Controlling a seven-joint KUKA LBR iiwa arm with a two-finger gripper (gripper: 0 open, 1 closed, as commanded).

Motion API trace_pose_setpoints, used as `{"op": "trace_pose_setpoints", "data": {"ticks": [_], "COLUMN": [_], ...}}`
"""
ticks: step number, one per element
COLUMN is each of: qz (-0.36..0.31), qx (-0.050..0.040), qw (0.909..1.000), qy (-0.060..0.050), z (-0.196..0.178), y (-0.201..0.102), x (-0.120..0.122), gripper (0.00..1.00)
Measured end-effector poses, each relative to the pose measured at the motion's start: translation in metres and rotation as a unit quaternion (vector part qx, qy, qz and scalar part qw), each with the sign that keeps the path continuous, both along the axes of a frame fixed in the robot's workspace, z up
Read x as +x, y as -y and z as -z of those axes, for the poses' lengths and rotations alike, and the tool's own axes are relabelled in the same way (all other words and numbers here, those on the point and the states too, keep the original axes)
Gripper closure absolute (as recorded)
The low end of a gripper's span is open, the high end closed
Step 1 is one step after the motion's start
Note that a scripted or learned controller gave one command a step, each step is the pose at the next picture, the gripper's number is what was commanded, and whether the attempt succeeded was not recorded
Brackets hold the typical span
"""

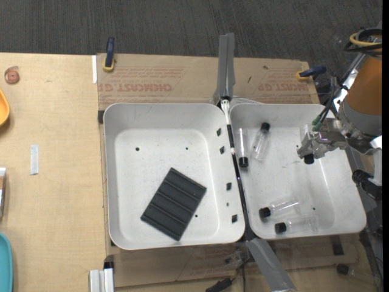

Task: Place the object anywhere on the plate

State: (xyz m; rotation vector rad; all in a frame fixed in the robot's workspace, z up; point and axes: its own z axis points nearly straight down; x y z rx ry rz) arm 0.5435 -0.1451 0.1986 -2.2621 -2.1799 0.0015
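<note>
Clear plastic vials lie scattered in the right bin; the dark ribbed plate sits in the left bin. The end effector hovers above the right bin, state indiscernible. Round vials may roll away, spoiling the grasp.

A light wooden bench carries two shallow white bins. The left bin touches the right bin.

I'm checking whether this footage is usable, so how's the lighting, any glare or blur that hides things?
Camera view: even, soft light, faint shadows; the dark ridged plate in the left bin is sharp; the clear vials in the right bin nearly vanish against white, only their black caps stand out; the gripper looks slightly soft.
</note>
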Motion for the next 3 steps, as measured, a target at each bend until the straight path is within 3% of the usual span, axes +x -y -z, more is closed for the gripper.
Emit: {"op": "trace_pose_setpoints", "data": {"ticks": [1,2,3], "qz": [-0.103,0.121,0.021], "qx": [-0.0001,-0.0015,-0.0012], "qw": [0.9947,0.9927,0.9998], "qy": [-0.001,-0.001,-0.001], "z": [-0.073,-0.063,-0.085], "y": [-0.084,-0.133,-0.172], "x": [0.022,0.115,0.115], "gripper": [1.0,1.0,1.0]}}
